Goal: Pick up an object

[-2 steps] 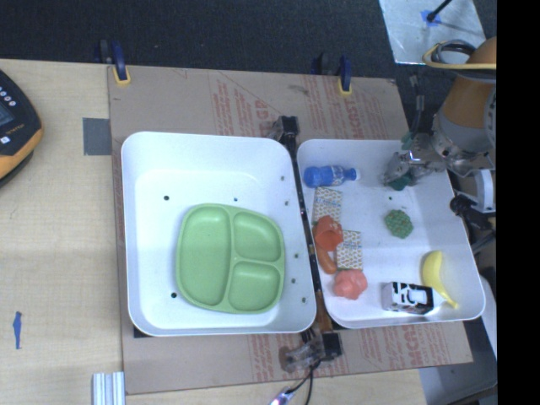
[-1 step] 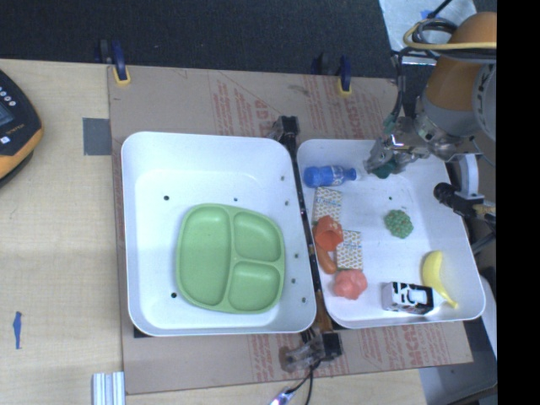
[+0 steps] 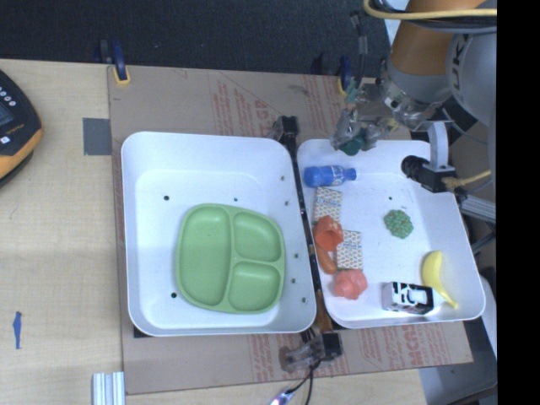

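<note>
My gripper [image 3: 353,138] hangs over the upper left corner of the right bin [image 3: 445,218], fingers pinching a small teal object [image 3: 352,145] just above the blue bottle [image 3: 327,175].

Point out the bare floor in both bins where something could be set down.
Left bin: bare floor rings the green divided plate, widest along its far side. Right bin: bare middle between the blue bottle, broccoli and banana. Its left edge is crowded.
</note>
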Motion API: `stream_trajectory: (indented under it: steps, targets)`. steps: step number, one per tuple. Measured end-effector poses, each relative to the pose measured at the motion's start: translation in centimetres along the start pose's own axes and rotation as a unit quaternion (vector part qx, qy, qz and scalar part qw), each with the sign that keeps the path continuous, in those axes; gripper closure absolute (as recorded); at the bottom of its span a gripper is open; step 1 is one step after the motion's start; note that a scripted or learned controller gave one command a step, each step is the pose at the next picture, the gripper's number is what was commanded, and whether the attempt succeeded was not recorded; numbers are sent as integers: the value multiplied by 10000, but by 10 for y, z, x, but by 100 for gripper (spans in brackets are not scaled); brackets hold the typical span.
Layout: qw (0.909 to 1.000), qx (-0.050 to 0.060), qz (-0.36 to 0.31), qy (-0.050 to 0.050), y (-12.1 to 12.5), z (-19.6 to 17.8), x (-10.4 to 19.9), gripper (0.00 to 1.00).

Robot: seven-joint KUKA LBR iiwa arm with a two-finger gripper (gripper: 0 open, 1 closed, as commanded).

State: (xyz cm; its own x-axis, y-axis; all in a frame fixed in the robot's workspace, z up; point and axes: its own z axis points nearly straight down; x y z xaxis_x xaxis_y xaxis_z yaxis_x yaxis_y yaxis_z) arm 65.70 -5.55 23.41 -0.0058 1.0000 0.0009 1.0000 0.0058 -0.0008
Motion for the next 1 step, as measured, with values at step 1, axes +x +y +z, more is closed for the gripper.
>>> stream_trajectory:
  steps: [1]
  targets:
    - [10000,20,-1,-10,-74,-6,39,100]
